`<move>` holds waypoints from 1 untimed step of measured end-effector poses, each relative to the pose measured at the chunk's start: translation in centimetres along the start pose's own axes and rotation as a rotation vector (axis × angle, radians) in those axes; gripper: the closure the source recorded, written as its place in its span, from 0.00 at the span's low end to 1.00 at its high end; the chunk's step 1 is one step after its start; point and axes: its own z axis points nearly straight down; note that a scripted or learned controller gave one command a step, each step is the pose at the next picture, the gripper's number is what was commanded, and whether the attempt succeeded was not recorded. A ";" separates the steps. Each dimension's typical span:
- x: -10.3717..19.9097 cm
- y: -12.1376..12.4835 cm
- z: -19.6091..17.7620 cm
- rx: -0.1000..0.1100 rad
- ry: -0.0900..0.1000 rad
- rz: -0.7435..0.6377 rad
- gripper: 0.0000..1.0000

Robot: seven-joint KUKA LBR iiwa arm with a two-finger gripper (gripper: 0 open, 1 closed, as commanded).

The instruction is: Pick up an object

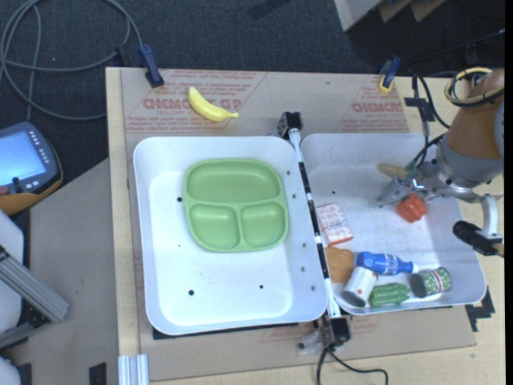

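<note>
We see a green tray in the left bin, while the gripper hovers beside the orange ball, whether open or closed we cannot tell.

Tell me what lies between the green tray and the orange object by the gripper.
In the camera view: the bins' rims and bare bin floor between the green tray and orange object.

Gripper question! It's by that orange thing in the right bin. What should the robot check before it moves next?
1. Gripper in the right bin: ok.
2. Gripper right beside the orange object: ok.
3. Orange object actually between the fingers: cannot tell.
4. Orange object apart from the pile with the blue bottle: ok.
5. Brownish thing lying close behind the gripper, out of the way: cannot tell.
6. Green tray sits in the left bin, away from the arm: ok.
</note>
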 end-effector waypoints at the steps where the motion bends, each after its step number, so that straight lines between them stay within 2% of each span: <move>1: 3.1 -2.0 0.0 0.002 0.002 -0.002 0.00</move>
